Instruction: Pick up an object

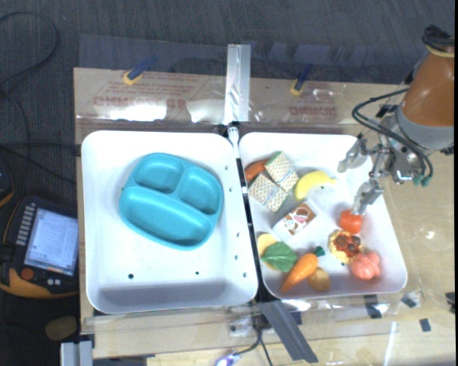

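Nearest us in the right bin (382, 287) we see a carrot (300, 271) lying beside a green leafy piece (278, 255), a small brown item (318, 280) and a pink toy (366, 264) close to the front wall. Just behind these sit a yellow-and-red pastry-like toy (344, 244) and a small red tomato (351, 222). The gripper (364, 178) hangs over the right side of this bin, its 2 fingers spread apart with nothing between them; 1 fingertip (364, 200) sits just above the tomato, and we cannot tell whether it touches. Toward the middle lie a small printed packet (296, 220), a banana (315, 182) and 2 patterned blocks (273, 182) near the divider. The left bin (99, 280) holds a blue sectioned plate (172, 198). Farther back, the arm (431, 97) shows its orange band.
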You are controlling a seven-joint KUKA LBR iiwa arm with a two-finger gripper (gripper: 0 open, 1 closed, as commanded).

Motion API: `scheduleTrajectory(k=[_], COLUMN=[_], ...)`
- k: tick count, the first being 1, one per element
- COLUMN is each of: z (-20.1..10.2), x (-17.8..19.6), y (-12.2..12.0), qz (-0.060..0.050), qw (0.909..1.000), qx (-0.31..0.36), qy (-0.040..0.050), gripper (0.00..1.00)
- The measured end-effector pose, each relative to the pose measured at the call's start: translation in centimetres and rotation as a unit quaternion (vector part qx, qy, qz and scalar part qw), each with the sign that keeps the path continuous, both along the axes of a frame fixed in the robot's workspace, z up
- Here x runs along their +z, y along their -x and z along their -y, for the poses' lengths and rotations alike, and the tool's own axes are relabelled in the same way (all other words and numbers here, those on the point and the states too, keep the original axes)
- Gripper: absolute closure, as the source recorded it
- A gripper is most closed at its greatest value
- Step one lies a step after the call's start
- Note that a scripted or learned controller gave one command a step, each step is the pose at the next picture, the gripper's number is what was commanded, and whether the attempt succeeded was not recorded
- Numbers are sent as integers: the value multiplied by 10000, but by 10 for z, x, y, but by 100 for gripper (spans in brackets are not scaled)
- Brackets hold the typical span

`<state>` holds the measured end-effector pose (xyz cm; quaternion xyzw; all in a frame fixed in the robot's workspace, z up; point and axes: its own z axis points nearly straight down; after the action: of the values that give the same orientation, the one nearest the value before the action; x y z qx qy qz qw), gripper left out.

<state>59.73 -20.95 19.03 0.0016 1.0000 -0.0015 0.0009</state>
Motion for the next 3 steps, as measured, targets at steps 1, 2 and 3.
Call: scheduleTrajectory(k=[1,2,3], z=[-25,-63,9], x=[85,16,-101], y=[79,19,-28], qz=[4,1,57], qw=[9879,9785,9618], qx=[-1552,-2063,-2737], qy=[-3,-11,-6], gripper=[0,0,0])
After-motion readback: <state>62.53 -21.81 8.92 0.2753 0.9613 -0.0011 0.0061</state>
